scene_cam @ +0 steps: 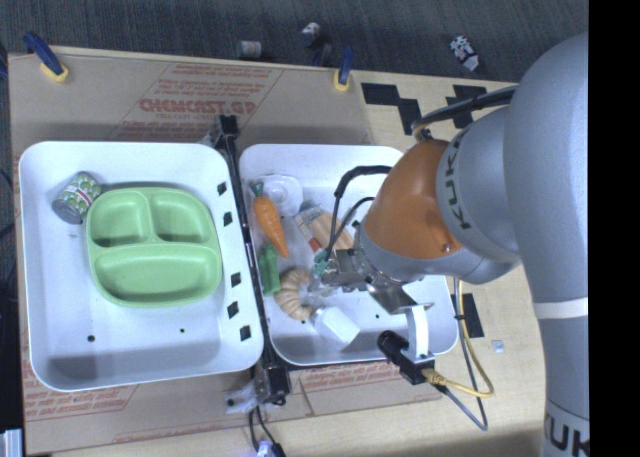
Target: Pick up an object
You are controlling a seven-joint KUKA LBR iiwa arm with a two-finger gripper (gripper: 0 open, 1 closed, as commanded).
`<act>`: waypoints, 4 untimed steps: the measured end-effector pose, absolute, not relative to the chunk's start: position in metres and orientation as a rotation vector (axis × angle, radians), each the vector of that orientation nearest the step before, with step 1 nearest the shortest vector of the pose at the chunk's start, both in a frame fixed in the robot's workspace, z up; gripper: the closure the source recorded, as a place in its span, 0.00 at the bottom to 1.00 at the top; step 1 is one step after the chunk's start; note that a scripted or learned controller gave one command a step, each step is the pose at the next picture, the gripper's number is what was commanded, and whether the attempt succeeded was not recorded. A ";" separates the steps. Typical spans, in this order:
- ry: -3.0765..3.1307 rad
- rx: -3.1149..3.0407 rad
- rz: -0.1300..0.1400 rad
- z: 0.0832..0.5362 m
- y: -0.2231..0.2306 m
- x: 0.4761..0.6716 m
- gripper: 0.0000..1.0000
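In right bin [300, 157]: jaws [322, 283] low over croissant [291, 292] (grip state unreadable), carrot [268, 224] nearby.

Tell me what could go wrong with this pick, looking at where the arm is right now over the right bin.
1. The gripper sits low among crowded items: the orange toy carrot, the tan croissant-shaped toy and the small white block lie close together, so it may nudge neighbours or pinch two.
2. The black cable looping off the wrist hangs over the right white bin and could snag.

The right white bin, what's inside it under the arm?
In the right white bin: an orange carrot, a green stick, a tan pastry, a white block. The arm covers its right part.
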State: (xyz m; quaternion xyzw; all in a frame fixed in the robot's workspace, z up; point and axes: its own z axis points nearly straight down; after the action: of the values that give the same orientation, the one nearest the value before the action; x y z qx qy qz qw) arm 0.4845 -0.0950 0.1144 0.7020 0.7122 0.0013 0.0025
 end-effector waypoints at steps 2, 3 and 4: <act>2.227 2.216 -0.001 0.236 -0.186 0.477 1.00; 2.229 2.217 -0.003 0.211 -0.211 0.476 1.00; 2.227 2.213 0.001 0.242 -0.195 0.477 1.00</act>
State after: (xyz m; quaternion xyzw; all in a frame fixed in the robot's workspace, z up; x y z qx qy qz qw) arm 0.4775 -0.1949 0.2417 0.7049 0.7093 0.0004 0.0010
